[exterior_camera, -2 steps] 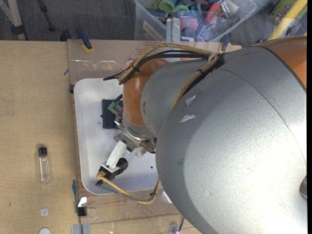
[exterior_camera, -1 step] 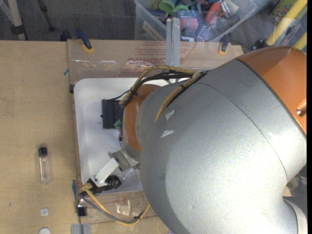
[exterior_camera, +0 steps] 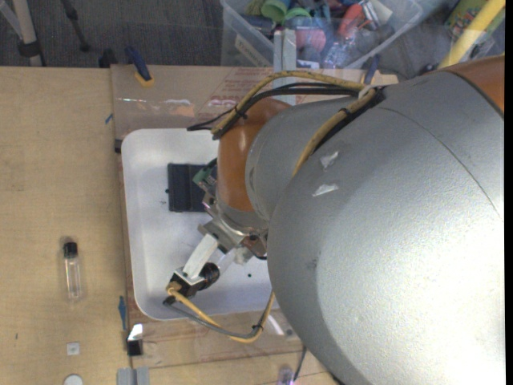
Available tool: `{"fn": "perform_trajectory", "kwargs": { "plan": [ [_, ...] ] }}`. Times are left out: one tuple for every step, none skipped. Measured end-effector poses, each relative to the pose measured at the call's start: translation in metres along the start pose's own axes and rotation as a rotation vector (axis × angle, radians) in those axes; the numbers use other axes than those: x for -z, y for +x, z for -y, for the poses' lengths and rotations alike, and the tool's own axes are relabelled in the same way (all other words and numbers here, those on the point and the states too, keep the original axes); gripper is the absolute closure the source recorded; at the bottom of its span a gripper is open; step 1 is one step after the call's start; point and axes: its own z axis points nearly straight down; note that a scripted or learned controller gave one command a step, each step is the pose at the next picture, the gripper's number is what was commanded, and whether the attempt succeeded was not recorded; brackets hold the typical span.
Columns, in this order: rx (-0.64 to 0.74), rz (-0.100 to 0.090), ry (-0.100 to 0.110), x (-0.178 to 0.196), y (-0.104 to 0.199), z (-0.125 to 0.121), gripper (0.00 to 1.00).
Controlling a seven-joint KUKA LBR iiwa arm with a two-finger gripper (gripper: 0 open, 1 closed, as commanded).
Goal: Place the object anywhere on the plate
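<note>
My grey arm with its orange band (exterior_camera: 236, 163) covers most of the view and reaches down into a white bin (exterior_camera: 144, 239). The gripper (exterior_camera: 218, 215) sits under the wrist near the bin's middle, largely hidden by the arm. A flat black rectangular thing (exterior_camera: 183, 188) lies on the bin floor just left of the wrist, its right edge hidden behind the arm. A small green bit (exterior_camera: 210, 172) shows between the black thing and the orange band; I cannot tell what it is.
A clear vial with a black cap (exterior_camera: 72, 269) lies on the wooden bench left of the bin. A blue clip (exterior_camera: 142, 73) sits at the bin's back left. A clear tub of coloured toys (exterior_camera: 321, 14) stands behind.
</note>
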Motion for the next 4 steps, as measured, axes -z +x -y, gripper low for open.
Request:
{"fn": "perform_trajectory", "kwargs": {
  "plan": [
    [0.561, -0.015, -0.015, -0.053, -0.069, -0.048, 1.0],
    [1.142, -0.002, -0.002, -0.026, -0.028, 0.003, 1.0],
    [0.846, -0.001, -0.002, 0.101, -0.007, -0.003, 1.0],
    [0.846, -0.001, -0.002, 0.101, -0.007, -0.003, 0.0]
  ]
}}
